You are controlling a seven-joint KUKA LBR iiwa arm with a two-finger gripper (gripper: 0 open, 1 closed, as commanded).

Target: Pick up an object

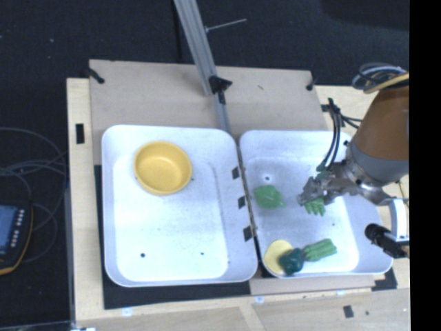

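Camera view looks down at a slant on two shallow white bins, both of smooth moulded plastic with rounded corners and a faintly speckled floor, set side by side on a pale wooden bench. The left bin (172,254) carries one thing, a round yellow bowl (163,167), glossy, with a thick rolled rim, lying upright toward the bin's far left corner. The right bin (289,147) carries four things: a lumpy green toy (268,197), matte and rounded, near the dividing edge; a small bright green piece with finger-like prongs (315,206), right at the gripper's tip; a long ribbed green object (320,249), rather like a soft pickle, lying near the front wall; and a flat yellow disc (276,254) in the front left corner, with a dark teal rounded lump (292,261) resting on it (whether that lump is joined to the ribbed object, I cannot tell). The grey arm with its broad orange band comes in from the right, and the gripper (315,197) sits low over the middle of the right bin, touching or just above the pronged piece; its metal fingers are too blurred and crowded to say whether they are released, clenched or grasping that piece
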